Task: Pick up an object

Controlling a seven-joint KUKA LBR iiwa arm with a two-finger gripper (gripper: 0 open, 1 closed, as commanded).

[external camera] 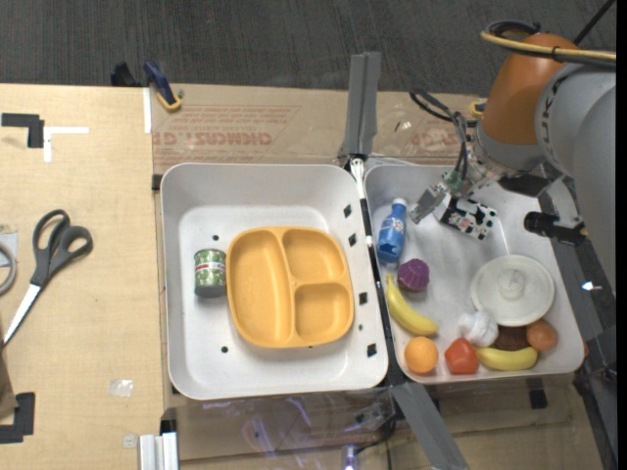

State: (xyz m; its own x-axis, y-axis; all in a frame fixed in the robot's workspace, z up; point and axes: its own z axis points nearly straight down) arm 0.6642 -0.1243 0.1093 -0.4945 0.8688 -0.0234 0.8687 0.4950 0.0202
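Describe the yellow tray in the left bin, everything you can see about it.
The tray is a yellow-orange divided plate, plastic by the look, with rounded corners and a raised rim. It has three compartments: one long one on the left and two smaller ones stacked on the right. It lies flat and upright near the middle of the left bin. A small green can stands right at its left edge; contact can't be judged.

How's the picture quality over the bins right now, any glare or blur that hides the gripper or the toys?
Camera view: even light, soft shadows; mild glare on the white bowl and the right bin's floor washes out detail; the gripper is small and cluttered, so its state is unclear; the banana, blue bottle and yellow tray read sharply.
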